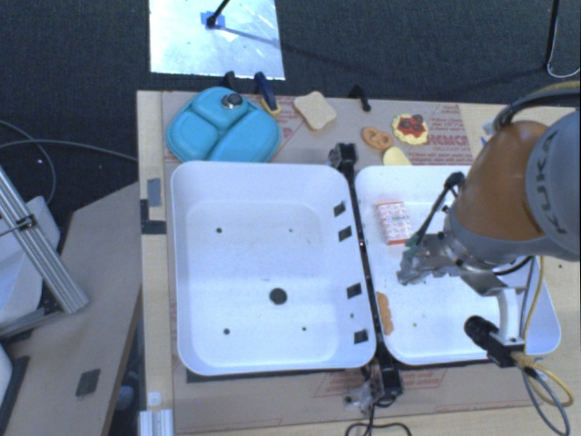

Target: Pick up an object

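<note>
The hand (413,266) hangs low over the right bin (545,334), right of frame centre; whether it is open or closed cannot be told. A small red-and-white packet (393,222) lies just above it, and an orange piece (384,313) rests against the bin's left wall.

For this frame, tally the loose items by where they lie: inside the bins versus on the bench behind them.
In the right bin: 2, a small red-and-white box and an orange-brown piece
In the left bin: 1, a dark disc
On the bench behind: 5, a blue tray, toast slice, pretzel, red-topped tart, yellow piece
Total: 8
</note>
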`<state>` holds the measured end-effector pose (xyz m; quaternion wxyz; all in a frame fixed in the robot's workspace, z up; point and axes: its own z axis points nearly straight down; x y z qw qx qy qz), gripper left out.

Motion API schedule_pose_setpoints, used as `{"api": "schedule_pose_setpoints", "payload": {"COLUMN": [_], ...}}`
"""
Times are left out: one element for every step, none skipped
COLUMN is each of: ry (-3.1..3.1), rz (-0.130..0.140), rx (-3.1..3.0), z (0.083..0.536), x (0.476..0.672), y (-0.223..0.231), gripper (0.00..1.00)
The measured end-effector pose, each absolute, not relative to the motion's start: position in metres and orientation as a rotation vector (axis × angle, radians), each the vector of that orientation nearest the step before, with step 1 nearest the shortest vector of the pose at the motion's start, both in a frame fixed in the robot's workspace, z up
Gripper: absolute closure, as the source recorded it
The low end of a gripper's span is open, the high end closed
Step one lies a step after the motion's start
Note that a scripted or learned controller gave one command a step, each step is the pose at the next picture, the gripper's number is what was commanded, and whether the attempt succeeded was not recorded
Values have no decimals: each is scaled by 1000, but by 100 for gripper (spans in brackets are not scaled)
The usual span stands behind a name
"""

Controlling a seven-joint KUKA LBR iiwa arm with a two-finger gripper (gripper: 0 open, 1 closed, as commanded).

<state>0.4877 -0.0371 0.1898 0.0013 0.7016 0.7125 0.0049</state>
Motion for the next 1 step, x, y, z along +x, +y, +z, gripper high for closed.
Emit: {"api": "schedule_pose_setpoints", "payload": {"ry": [2228], "rz": [4], "rx": [2212], "z": [184], "x": [501], "y": [-21], "gripper": [100]}}
